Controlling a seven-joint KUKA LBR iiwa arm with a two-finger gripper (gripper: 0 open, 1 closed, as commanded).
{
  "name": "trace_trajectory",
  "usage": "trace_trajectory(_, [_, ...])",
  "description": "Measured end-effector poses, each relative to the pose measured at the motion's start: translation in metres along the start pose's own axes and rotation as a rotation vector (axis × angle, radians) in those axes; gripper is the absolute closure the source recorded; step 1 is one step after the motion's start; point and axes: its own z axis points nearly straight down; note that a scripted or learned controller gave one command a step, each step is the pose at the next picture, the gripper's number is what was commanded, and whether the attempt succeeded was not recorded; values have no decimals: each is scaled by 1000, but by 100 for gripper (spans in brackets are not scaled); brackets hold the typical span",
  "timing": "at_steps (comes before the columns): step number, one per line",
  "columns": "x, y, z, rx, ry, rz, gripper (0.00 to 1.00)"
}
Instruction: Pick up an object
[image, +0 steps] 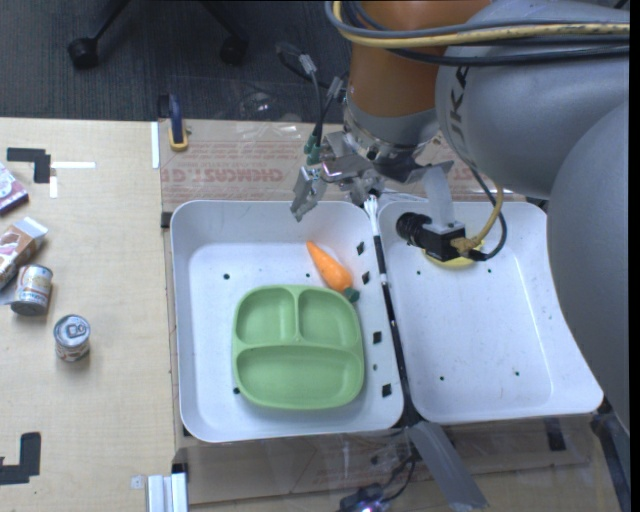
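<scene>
Fingers: two grey fingers (303, 203) hang apart with nothing between them; the gripper (335, 195) sits above the far edge of the left bin (195, 330), close to the wall it shares with the right bin (520, 340).
Carrot: a small orange carrot (329, 266) lies flat on the left bin's floor, near that dividing wall and just below the gripper as seen from the camera, its leafy end pointing toward the green plate (298, 347).
Handling: likely a light, stiff plastic toy with a smooth, tapering skin, so it may slip out; best gripped across the thick middle, jaws square to its length.
Green plate: a divided tray takes up the middle of the left bin; its far corner lies touching or just beside the carrot's lower end, so one finger has little room there.
Dividing wall: close on the carrot's right, crowding the other finger.
Bench: two small cans (72, 337) and some packets (18, 245) rest well apart on the wooden top, outside the bins.
</scene>
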Motion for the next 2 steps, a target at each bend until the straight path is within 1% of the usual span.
trace_trajectory(1, [14,-1,113,1,1,191,0])
trace_trajectory(2, [32,-46,-130,0,0,-37,0])
